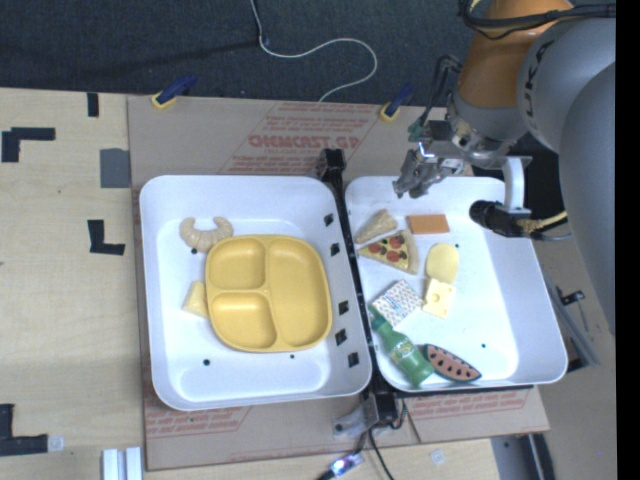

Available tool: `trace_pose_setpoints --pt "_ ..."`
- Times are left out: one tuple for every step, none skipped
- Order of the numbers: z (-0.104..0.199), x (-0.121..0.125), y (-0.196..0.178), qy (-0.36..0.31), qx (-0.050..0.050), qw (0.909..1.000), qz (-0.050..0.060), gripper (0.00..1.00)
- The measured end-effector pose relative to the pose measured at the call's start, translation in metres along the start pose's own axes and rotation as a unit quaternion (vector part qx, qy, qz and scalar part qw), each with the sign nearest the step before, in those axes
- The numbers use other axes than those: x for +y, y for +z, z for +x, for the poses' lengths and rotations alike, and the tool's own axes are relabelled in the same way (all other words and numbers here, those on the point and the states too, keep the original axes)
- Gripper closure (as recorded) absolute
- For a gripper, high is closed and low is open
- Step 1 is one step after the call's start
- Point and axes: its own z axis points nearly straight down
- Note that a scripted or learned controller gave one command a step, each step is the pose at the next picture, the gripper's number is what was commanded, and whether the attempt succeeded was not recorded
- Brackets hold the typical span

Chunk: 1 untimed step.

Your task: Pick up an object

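The grey arm's two-finger gripper (415, 182) hovers over the right white bin (520, 298), jaws slightly parted and empty; the orange rectangular block (428, 224) and neighbouring toy foods lie unpicked.

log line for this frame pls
claw: above right bin's far edge | holding: nothing seen | nearest: sandwich wedge | pick: not yet

A robot lab: taped cardboard (300, 138) under two white bins (160, 268) on a desk (60, 298), cable (320, 53) trailing behind.
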Motion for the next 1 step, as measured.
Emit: trace_pose_setpoints --pt "-0.0031 -0.0035 -0.0157 0.000 0.001 1.0000 -0.001 1.00"
